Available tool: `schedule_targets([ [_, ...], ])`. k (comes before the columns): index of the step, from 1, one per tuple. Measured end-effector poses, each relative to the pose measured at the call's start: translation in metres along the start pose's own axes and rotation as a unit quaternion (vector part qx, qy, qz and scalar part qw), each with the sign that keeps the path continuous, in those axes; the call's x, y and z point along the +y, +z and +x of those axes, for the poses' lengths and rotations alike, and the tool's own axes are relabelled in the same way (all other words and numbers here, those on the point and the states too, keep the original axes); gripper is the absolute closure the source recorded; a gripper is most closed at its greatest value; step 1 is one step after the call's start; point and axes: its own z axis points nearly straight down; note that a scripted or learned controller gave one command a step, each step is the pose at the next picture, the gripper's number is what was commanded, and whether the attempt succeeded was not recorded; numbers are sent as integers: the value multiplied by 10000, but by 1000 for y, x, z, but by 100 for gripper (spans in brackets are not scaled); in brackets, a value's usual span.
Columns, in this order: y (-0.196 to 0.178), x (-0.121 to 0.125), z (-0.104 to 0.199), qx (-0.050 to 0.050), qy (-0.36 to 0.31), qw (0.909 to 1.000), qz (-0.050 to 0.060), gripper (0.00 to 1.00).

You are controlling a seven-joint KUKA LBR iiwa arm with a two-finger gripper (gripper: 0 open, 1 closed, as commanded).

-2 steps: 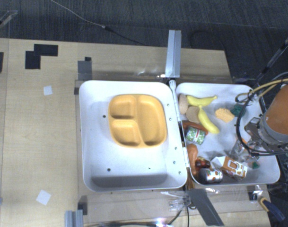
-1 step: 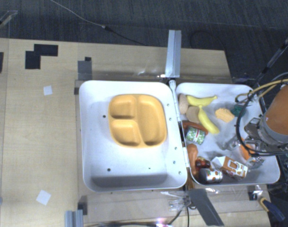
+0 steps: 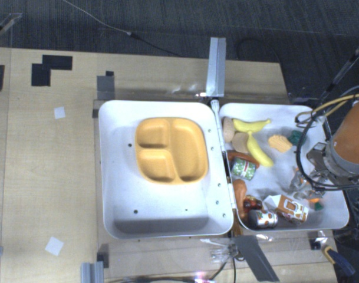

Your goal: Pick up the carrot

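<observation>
Nearest edge of the right bin point(image 3: 338, 220): a small can point(image 3: 264, 219) lies on its side against the front wall, and a printed carton point(image 3: 292, 210) sits just beside it on the right. A dark red item point(image 3: 250, 204) touches the can from behind.

The carrot point(image 3: 240, 190) lies next, hard against the bin's left wall, pointing roughly front to back, its near end meeting the dark red item. Nothing grips it.

My fingers point(image 3: 305, 186) hang over the right half of this bin, level with the carrot but well apart from it. They are low above the floor and cables cross in front. I cannot tell whether they are apart or together. My arm point(image 3: 350, 143) fills the bin's right side.

Behind the carrot is a green and white packet point(image 3: 244, 168). Farther back, two bananas point(image 3: 257, 146) lie crossed, with a pale yellow piece point(image 3: 279, 142) and a small teal item point(image 3: 295, 137) to their right.

The left bin point(image 3: 117, 175) holds a yellow divided plate point(image 3: 170, 149), set towards its far half. Both bins rest on the desk point(image 3: 43, 175).
</observation>
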Motion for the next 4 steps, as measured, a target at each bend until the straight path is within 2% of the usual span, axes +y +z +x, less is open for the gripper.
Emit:
schedule_targets([
  [1,-33,23,-6,49,-301,9995,-78,100],
  [2,13,5,6,41,-781,9969,-74,100],
  [3,13,0,4,64,557,9984,-67,100],
  [4,14,-1,2,41,552,9985,-48,0],
])
